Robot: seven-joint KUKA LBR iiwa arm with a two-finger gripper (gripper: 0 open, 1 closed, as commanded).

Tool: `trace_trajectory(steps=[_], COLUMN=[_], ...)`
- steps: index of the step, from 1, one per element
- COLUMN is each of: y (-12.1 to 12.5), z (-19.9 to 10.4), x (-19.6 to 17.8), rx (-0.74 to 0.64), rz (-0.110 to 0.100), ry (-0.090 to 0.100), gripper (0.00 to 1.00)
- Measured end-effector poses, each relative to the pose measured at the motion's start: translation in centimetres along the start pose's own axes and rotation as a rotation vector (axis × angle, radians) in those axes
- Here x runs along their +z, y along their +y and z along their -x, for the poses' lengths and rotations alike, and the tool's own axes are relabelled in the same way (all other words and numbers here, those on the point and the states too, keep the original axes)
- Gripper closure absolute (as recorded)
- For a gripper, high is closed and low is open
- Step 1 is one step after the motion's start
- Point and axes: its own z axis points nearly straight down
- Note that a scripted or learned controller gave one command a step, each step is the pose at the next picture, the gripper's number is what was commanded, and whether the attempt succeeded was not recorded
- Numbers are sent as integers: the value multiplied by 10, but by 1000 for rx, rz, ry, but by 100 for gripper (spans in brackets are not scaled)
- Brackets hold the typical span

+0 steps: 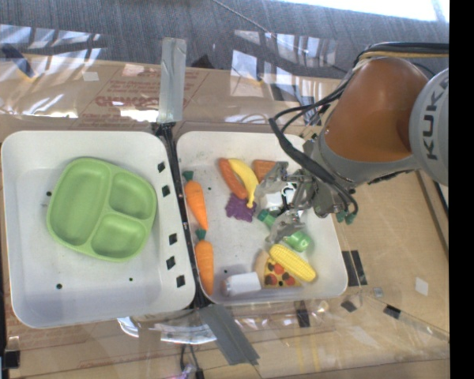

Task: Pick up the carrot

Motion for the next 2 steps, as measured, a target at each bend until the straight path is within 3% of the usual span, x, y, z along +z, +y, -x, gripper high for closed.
trace_trajectory(steps=[1, 2], y=[-33, -82], z=[69, 30], x=[66, -139], rx=[-646, -607], rz=[2, -9], ry=[-2, -14], gripper=[0, 0])
